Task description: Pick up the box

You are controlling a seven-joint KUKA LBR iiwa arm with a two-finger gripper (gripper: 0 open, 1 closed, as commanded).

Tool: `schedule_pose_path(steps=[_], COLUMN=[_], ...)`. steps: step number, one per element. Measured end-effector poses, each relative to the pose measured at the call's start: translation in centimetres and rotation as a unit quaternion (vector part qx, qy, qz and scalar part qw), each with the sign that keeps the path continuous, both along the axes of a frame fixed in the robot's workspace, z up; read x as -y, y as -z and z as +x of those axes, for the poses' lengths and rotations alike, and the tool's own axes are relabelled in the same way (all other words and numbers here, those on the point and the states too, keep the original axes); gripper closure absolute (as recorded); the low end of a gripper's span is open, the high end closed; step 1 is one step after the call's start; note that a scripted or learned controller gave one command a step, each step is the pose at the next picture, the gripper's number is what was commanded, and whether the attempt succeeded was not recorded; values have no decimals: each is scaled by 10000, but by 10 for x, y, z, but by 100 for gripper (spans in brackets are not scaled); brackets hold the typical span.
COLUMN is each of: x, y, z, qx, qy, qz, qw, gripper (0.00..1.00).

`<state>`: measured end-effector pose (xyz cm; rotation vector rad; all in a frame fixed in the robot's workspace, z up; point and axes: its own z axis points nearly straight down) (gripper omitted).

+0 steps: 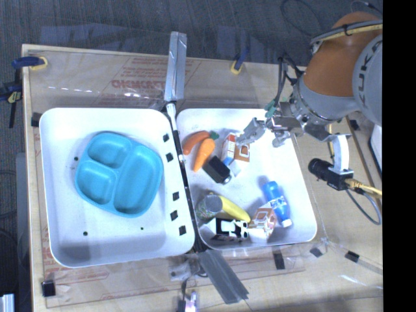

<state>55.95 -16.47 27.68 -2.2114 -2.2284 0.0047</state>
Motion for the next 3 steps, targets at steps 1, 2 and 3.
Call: schedule_pose_path(steps=[1,2,3], x=[22,40,38], y=[90,174,165], z=[63,93,94], qx=[3,19,8], qy=[-3,808,768], qz=[-4,0,5], qw=[10000,9967,9970], gripper=[0,0,100])
